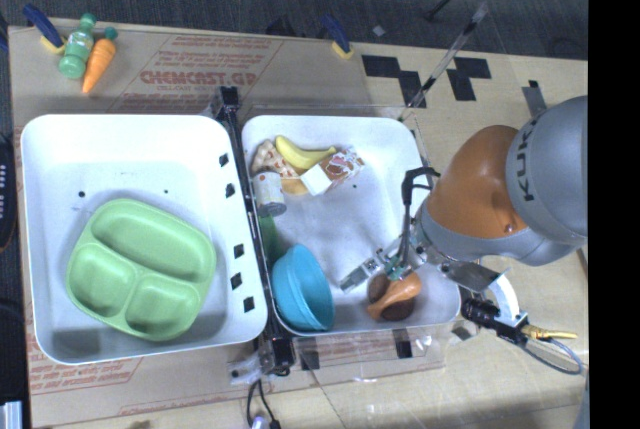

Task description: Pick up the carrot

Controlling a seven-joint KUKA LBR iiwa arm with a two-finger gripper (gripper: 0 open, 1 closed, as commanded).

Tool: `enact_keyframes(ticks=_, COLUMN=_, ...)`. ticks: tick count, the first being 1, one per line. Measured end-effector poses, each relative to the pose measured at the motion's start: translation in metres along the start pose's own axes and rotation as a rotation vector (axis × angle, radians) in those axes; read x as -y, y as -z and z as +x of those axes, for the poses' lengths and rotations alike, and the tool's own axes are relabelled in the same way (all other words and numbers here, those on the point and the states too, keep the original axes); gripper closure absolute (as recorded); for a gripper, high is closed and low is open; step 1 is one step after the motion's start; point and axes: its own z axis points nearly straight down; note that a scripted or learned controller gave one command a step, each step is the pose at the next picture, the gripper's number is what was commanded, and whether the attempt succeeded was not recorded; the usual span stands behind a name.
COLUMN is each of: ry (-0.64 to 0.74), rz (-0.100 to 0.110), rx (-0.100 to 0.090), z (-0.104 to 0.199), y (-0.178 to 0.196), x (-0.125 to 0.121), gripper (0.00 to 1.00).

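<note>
Gripper (pixel 385 267) low in right bin (pixel 345 132), near its front right corner, just above a brown-orange object (pixel 393 295); impossible to tell whether opened or closed. Blue bowl (pixel 300 289) to its left, banana (pixel 303 154) farther back. Carrot (pixel 98 63) outside both bins, on bench (pixel 200 67) behind left bin (pixel 50 217), beside green bottle (pixel 77 47).

"CHEMCAST GP" on the brown board (pixel 200 77)
</note>
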Motion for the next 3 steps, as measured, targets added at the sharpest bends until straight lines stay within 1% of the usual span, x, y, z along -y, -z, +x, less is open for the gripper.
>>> enact_keyframes(ticks=1, ry=0.010, rz=-0.003, rx=0.002, z=0.000, y=0.012, x=-0.003, gripper=1.00)
enact_keyframes(ticks=2, ry=-0.247, rz=-0.006, rx=0.004, z=-0.022, y=0.027, x=0.001, gripper=1.00)
enact_keyframes(ticks=3, ry=-0.246, rz=-0.006, rx=0.004, z=-0.022, y=0.026, x=0.000, gripper=0.00)
